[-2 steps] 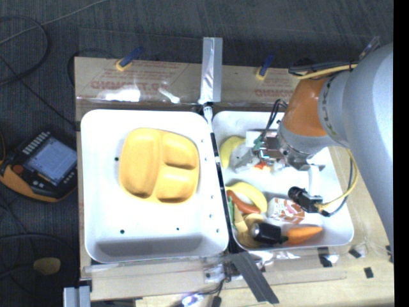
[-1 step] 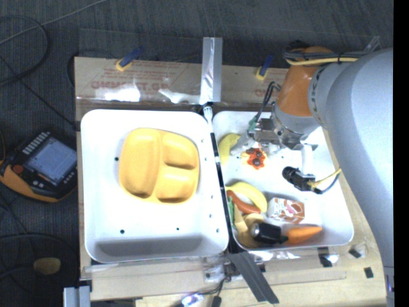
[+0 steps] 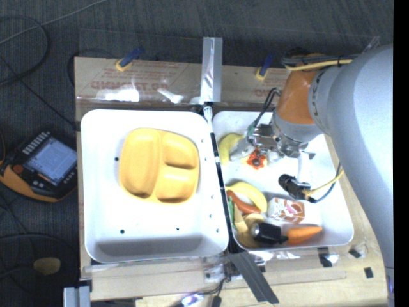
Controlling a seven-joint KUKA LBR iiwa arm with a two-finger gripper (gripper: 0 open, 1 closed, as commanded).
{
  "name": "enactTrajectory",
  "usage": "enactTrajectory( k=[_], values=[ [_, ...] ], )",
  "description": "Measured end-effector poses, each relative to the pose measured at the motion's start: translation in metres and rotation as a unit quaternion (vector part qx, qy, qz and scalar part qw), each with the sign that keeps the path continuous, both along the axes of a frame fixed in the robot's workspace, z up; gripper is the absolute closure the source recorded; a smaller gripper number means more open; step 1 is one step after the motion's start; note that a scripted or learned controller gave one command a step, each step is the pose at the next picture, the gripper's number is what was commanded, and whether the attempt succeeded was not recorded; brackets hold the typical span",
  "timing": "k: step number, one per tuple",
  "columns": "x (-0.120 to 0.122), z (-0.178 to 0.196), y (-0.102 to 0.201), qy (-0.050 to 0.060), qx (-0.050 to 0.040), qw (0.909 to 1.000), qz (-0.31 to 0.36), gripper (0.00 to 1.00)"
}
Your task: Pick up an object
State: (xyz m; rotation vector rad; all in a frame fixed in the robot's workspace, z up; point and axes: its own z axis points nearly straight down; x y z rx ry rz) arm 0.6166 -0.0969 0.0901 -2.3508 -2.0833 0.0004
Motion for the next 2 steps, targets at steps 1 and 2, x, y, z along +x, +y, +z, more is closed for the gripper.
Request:
enactTrajectory(
  k=[1,2],
  values=[
    [0.0,0.008,0.0,0.001,0.0007,1.0,0.0,1.0],
    [0.007,0.092,0.071,0.002,-0.0008,0.9999,0.015,1.0]
  ],
)
